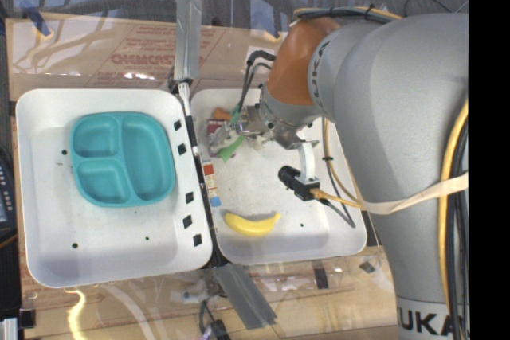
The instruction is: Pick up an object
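gripper (pixel 233 126): down in the right bin (pixel 339 239), up at its 11 o'clock corner; it sits right over a small heap of stuff, a green piece (pixel 229 147) and something red/orange (pixel 218 123); honestly can't tell how the tips are set or whether anything's caught
banana (pixel 252 223): loose on the right bin's floor near the front wall, roughly 6 o'clock from the gripper and well apart from it
banana axis: lies about 9-to-3, ends curling up a bit
nearer target: the green piece, basically just beside the tool, so probably that's the pick
left bin (pixel 32 251): teal divided tray (pixel 123 158) in it, off at 9 o'clock from the gripper
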`<state>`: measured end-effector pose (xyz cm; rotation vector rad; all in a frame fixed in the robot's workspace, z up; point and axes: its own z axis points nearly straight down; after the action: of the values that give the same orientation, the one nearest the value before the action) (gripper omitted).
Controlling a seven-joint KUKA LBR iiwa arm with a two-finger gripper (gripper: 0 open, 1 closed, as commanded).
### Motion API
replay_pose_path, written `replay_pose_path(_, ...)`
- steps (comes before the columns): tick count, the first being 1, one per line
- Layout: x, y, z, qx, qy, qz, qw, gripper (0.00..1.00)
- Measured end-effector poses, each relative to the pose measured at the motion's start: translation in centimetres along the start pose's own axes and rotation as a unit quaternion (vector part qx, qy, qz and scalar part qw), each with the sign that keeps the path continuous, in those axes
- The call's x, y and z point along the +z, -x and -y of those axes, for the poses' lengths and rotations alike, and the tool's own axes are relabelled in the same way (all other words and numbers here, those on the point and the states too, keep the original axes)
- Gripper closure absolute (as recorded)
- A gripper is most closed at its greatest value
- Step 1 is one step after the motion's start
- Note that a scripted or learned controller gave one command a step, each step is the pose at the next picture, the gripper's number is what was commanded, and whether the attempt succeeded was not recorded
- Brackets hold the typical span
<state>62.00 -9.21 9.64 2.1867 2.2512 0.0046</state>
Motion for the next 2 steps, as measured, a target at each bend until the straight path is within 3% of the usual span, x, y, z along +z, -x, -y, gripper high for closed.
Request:
replay_pose_path(1,0.0,0.3,-0.6,-0.063,0.001,0.0,0.998,0.0)
replay_pose_path(2,-9.7,-1.7,-3.9,-0.06,-0.002,0.0,0.9982,0.0)
